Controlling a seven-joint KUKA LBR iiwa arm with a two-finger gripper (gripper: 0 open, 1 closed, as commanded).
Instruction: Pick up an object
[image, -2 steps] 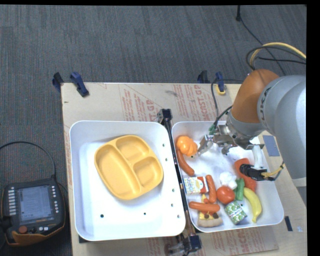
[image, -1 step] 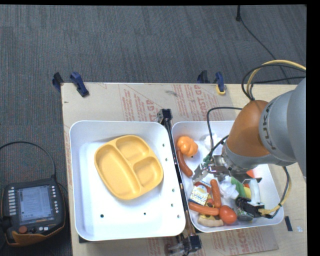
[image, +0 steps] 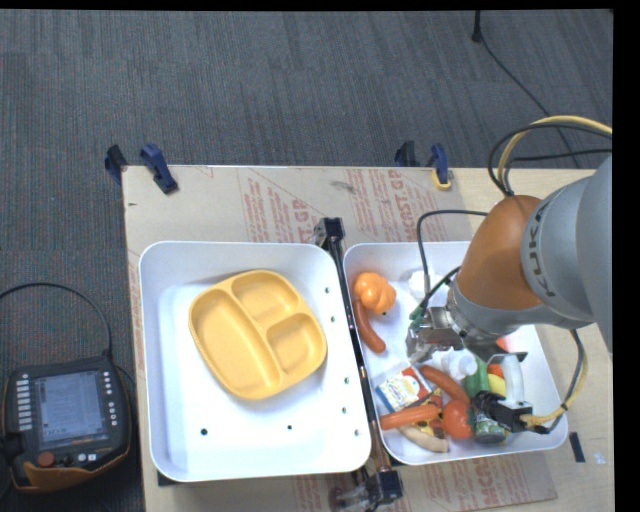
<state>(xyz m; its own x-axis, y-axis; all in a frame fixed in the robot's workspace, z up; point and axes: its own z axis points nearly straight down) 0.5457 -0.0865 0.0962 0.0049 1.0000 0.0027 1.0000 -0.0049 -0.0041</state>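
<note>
A: Where is the gripper?

B: Low in the right bin, above the toy food. Whether its tips are spread or pinching, I cannot tell.

A: What lies nearby?

B: A small orange pumpkin and a sausage to its left; carrots and a tomato toward the near edge.

A: And further out?

B: The left bin holds a yellow divided plate. A control tablet sits on the floor.
</note>
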